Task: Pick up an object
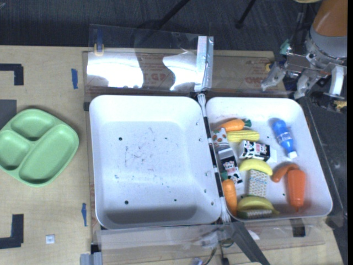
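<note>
Starting at the bottom edge of the frame, a grey metal bracket (242, 244) juts from the wooden bench (49, 214) just below the seam between the two bins. Above it, the shallow white right-hand bin (322, 200) holds a crowd of toy food. Nearest its lower rim lie a yellow plastic banana on a dark base (255, 205), a small orange carrot-shaped piece (229, 195) against the left wall, and a fat orange-red plastic carrot (296, 186) toward the lower right. Just above these sit a tan waffle-textured block (256, 182), a second yellow banana (256, 165), and a black-and-white cow-patterned carton (254, 149). Along the divider stands a dark labelled packet (227, 162). Farther up the bin are a yellow corn cob (242, 136), an orange carrot with a green top (234, 125), and a blue plastic bottle with a white cap (282, 137) lying tilted at the upper right.

Left of it, the shallow white left-hand bin (146, 153) shows faint scuffs on its floor. At the far left of the frame a pale green divided plastic tray (36, 146) rests on the bench, well apart from both bins.

Beyond the bins, a clear plastic panel (149, 65) stands along the back edge. In the upper right corner the two-finger gripper (287, 80) hangs above the bench just past the right bin's far rim, fingers spread apart with nothing between them.
</note>
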`<state>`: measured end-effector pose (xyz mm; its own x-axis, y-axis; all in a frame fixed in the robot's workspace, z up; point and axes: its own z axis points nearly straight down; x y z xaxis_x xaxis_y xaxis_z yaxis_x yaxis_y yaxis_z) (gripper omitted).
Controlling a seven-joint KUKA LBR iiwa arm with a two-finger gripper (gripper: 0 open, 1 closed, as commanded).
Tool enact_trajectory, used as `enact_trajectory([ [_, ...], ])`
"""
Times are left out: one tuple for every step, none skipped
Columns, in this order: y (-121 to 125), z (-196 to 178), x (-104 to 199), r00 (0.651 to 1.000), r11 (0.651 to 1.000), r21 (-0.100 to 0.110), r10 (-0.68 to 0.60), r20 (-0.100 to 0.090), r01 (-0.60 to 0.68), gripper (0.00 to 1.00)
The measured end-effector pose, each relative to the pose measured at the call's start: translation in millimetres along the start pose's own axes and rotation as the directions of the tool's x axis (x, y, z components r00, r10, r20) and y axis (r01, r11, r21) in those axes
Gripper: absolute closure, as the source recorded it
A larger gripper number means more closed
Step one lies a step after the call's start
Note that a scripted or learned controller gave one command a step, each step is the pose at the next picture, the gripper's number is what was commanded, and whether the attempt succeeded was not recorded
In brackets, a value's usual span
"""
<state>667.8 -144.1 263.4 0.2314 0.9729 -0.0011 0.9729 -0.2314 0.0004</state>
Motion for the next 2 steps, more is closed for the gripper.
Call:
enact_trajectory([
  [-19.8, 95.9, -30.4, 0.977, 0.977, 0.002, -0.213, -0.002, 0.213, 0.00],
  [-13.3, 165.5, -66.3, 0.991, 0.991, 0.004, -0.137, -0.010, 0.137, 0.00],
])
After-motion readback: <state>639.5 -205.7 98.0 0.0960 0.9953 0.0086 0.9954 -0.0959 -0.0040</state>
